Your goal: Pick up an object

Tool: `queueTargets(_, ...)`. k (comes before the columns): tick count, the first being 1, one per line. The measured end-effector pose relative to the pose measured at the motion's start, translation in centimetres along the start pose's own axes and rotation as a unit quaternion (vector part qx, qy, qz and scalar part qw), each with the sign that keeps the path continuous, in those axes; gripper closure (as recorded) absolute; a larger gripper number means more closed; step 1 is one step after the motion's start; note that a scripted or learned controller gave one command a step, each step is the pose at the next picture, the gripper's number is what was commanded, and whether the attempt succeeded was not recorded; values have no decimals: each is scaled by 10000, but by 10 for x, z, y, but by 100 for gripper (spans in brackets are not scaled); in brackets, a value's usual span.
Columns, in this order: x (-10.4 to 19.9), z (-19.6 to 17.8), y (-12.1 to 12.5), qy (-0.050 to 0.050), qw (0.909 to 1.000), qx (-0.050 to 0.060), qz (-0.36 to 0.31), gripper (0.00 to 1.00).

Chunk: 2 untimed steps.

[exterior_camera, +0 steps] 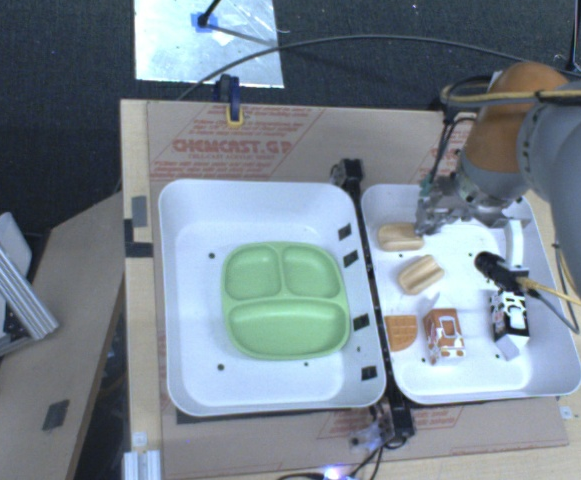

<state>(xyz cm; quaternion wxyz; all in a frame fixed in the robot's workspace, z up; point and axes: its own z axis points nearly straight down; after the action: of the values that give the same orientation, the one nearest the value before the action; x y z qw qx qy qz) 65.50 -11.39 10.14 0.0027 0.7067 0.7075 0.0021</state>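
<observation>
My gripper [428, 216] hangs over the far left part of the right bin [550, 373]. It is right beside a tan bread roll [398, 236], at the roll's right end. A second tan roll [420, 273] lies a little nearer the front. Toward the bin's front lie an orange wedge-shaped piece [401, 333] and an orange and white toy [444, 335]. Nothing shows between the fingers.
The left bin [185, 268] holds a green divided plate [285, 300]. A black divider strip [362, 268] runs between the two bins. The arm's grey body and orange band [510, 118] cover the back right corner of the right bin.
</observation>
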Motion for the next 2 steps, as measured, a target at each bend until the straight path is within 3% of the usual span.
queueTargets(2,14,-99,5,1,10000,-3,-29,100)
